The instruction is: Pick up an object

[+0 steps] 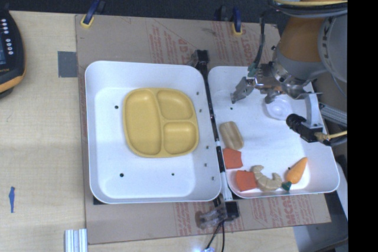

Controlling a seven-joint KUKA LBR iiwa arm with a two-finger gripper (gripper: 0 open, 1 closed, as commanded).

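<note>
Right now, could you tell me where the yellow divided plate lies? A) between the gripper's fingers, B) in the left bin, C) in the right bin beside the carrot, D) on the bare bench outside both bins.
B: the yellow divided plate lies flat inside the left bin, apart from the carrot and other food pieces in the right bin.

Robotics lab bench, cardboard sheet (177, 44) clamped down, two white bins (100, 127), control pendant (9, 50)
</note>
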